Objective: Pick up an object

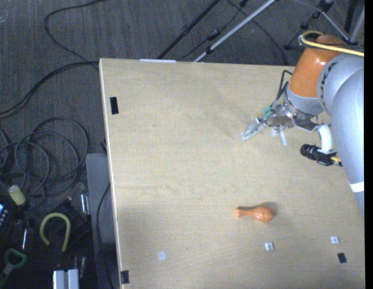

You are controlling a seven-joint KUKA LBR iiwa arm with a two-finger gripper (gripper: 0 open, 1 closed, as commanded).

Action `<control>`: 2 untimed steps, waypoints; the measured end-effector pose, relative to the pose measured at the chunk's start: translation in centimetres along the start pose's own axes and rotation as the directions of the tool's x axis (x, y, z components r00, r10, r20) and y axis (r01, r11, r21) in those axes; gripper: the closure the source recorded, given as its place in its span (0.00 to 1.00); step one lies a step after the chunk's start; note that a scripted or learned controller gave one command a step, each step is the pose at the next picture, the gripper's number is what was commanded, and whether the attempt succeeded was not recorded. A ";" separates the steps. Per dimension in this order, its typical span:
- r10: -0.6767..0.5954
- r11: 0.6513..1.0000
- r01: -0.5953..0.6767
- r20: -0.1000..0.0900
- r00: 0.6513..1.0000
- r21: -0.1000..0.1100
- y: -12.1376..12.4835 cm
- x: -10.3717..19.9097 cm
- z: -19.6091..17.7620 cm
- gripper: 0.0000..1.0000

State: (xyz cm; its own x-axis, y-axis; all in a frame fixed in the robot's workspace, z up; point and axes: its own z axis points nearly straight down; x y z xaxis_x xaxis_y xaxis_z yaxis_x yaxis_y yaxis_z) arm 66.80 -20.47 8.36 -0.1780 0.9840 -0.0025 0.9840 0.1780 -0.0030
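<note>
Robotics lab indicated: grey carpeted floor (41, 17), loose black cables (35, 155) coiled beside plywood bench (174, 161), tripod legs (252, 11) behind, industrial arm (343, 101) mounted at bench.

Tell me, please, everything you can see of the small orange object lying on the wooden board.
The orange object is small and pear-shaped: a rounded bulb at the camera view's right tapering to a thin neck pointing left. Its surface looks smooth, perhaps plastic or rubber, though the material is hard to tell. It lies on its side on the pale wooden board, in the lower right part, casting a faint shadow. Nothing else touches it; the gripper is well apart, farther up the view.
</note>
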 end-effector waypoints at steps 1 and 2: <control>-0.230 0.973 0.230 -0.002 0.973 -0.003 1.2 6.4 0.0 0.00; -0.231 0.973 0.231 -0.003 0.973 -0.004 1.3 6.5 -1.0 1.00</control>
State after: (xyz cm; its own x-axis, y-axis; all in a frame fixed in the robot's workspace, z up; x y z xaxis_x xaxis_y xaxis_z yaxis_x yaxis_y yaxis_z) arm 66.88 -13.80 9.30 -0.4001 0.9165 0.0012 0.9165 0.4001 0.0008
